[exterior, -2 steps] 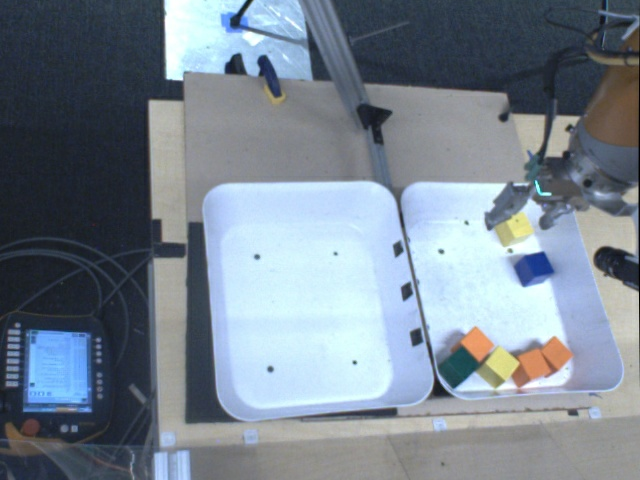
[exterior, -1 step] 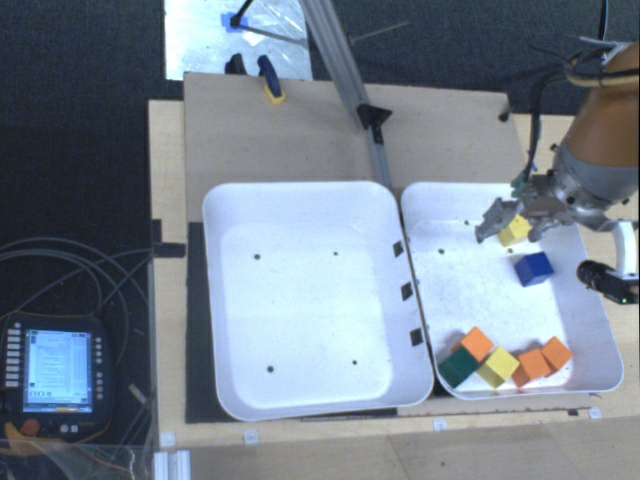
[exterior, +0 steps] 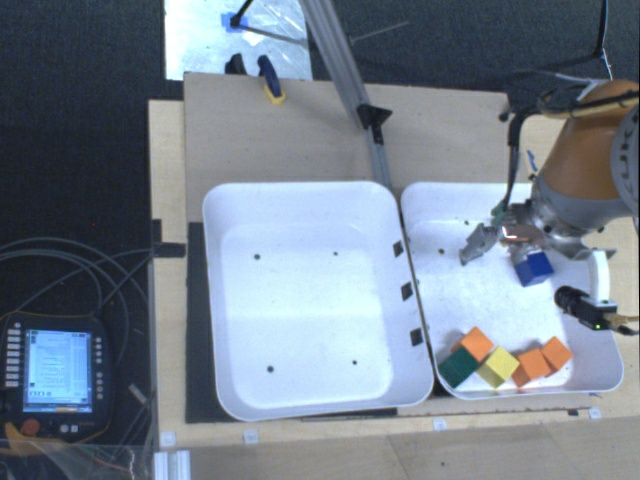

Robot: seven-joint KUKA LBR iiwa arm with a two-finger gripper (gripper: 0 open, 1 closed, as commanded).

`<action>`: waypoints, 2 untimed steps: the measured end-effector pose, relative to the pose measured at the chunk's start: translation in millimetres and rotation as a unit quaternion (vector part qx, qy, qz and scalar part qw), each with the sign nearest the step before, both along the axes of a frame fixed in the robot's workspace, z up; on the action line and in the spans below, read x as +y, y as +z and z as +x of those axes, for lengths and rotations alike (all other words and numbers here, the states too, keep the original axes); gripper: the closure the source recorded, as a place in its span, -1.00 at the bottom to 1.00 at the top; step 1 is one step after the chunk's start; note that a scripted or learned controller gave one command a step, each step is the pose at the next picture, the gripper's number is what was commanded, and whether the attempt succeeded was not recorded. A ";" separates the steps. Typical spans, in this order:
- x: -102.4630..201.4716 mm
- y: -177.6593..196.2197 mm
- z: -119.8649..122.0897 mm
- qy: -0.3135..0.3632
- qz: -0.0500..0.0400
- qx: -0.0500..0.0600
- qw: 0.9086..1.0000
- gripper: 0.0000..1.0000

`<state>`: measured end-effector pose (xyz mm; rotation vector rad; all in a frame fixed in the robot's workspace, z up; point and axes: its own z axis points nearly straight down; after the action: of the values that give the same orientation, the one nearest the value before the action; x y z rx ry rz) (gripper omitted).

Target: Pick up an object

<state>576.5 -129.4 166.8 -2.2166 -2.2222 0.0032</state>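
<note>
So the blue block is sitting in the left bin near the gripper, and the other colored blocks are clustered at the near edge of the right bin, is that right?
Not quite. The camera view shows the blue block in the right bin, near the gripper. The rest stands: the orange, yellow and green blocks are clustered at that bin's near edge.

Robotics lab: teach pendant [exterior: 55,376], loose cables [exterior: 90,273], bench [exterior: 300,128] with white bins [exterior: 300,203].
</note>
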 end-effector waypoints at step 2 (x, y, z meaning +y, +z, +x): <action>-2.4 -28.1 0.1 0.001 -0.001 -0.004 1.000 1.00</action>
<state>576.6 -131.8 138.7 -2.2190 -2.2295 -0.0050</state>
